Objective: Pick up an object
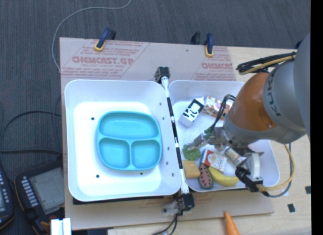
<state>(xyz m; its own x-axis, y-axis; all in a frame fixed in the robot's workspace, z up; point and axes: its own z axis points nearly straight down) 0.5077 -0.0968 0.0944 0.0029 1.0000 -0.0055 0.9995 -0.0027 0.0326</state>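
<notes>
White plastic forms both bins; the right-hand bin (270,176) holds a jumble of small things: a yellow banana (222,178), a brown speckled oval (205,177), a green leafy piece (191,152) and a white carton (190,113). The grey two-finger gripper (208,139) hangs low over this clutter, its state impossible to tell. Judging by this, the reach-and-descend step is in hand; next comes settling on one item and closing.

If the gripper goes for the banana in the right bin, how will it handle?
The banana is curved and smooth, so it may pivot or slip between two fingers. It looks like toy food, probably light and rigid. It's wedged against the bin wall, so pushing likely jams it.
</notes>
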